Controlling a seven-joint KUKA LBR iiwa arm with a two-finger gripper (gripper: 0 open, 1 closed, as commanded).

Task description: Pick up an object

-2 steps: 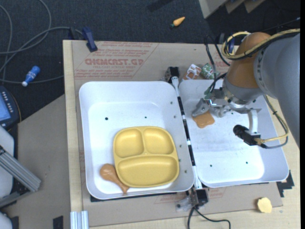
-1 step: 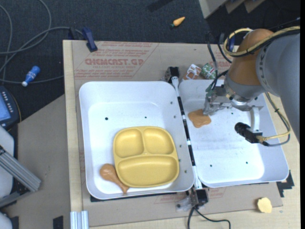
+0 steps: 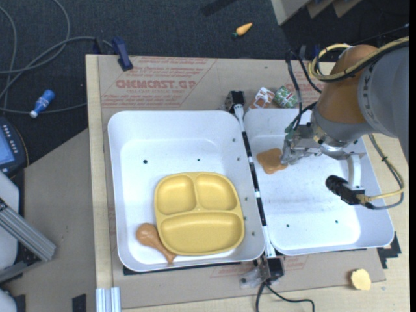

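The gripper (image 3: 286, 153) touches a brown piece (image 3: 270, 160) by the right bin's (image 3: 312, 239) left wall; its grip state I cannot tell.

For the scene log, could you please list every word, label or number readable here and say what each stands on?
"CHEMCAST GP" in red print on the brown board under the bins, above the left bin.
Smaller red lines above and below it on the same board: too blurred to read.
Printed wrapper behind the right bin: print too small to read.
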